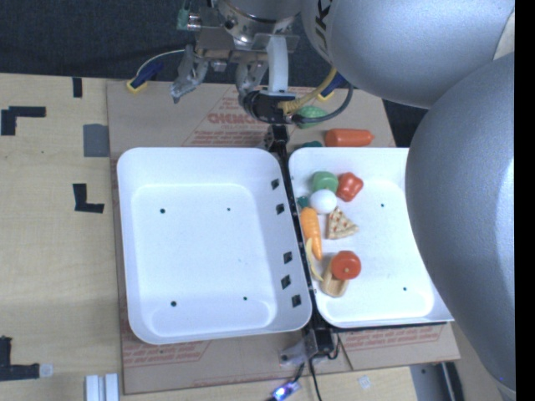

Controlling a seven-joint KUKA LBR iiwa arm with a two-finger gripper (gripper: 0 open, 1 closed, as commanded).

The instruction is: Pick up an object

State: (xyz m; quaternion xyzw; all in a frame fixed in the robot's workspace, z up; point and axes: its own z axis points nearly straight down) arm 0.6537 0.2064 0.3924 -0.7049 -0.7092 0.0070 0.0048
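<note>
The likely things to pick sit in the right bin (393, 303), packed against its left wall at centre-right of the frame: a green piece (323, 180) and a red pepper-like piece (349, 187) uppermost, a white ball (323, 200) just below them, then an orange carrot (310, 224) with its long axis running up and down the frame along the wall, a tan wedge (340, 225) beside it, and lowest a red tomato-like piece (345, 266) resting against a pale wooden-looking piece (330, 284). They touch or nearly touch one another, so a clean grip on any one looks awkward. One more orange-red piece (348, 138) lies outside the bin on the brown board (209, 115), just above the bin's top edge. The gripper (251, 73) hangs at the top centre of the frame, beyond the far edge of both bins and roughly above their dividing line; whether it is released or clenched cannot be told from this angle, and nothing is seen in it. From there the cluster lies down-frame and slightly right, the green and red pieces nearest. The left bin (150, 174) lies alongside, and the arm's grey bulk (468, 182) covers the right side of the frame.
</note>
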